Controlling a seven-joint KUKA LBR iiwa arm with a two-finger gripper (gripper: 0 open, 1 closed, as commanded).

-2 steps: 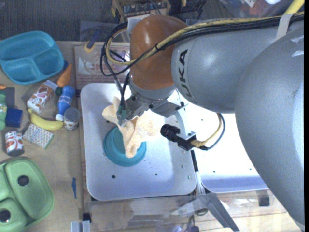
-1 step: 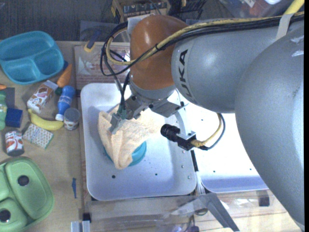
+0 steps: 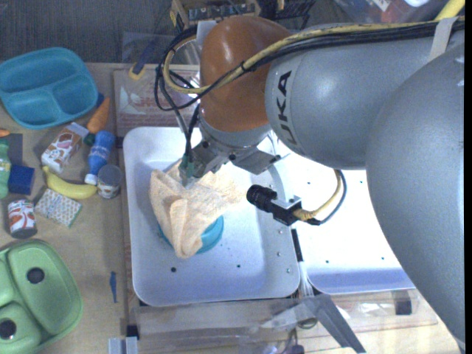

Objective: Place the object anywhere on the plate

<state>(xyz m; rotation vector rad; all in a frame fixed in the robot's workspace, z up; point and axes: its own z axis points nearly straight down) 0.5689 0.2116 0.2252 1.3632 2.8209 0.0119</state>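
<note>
A crumpled cream-yellow cloth (image 3: 188,206) lies in the left white bin (image 3: 221,279). It drapes over a blue plate (image 3: 212,236), of which just a curved edge peeks out at the cloth's lower right. My gripper (image 3: 189,169) comes down from the big grey arm with its orange band and its tip sits on the cloth's upper left corner. The fingertips are buried in the folds of the fabric.
The right white bin (image 3: 354,271) lies under the arm. Left of the bins, on the wooden bench, are a teal divided tray (image 3: 46,87), a banana (image 3: 68,185), a blue bottle (image 3: 96,157), small cans and boxes, and a green tray (image 3: 33,301).
</note>
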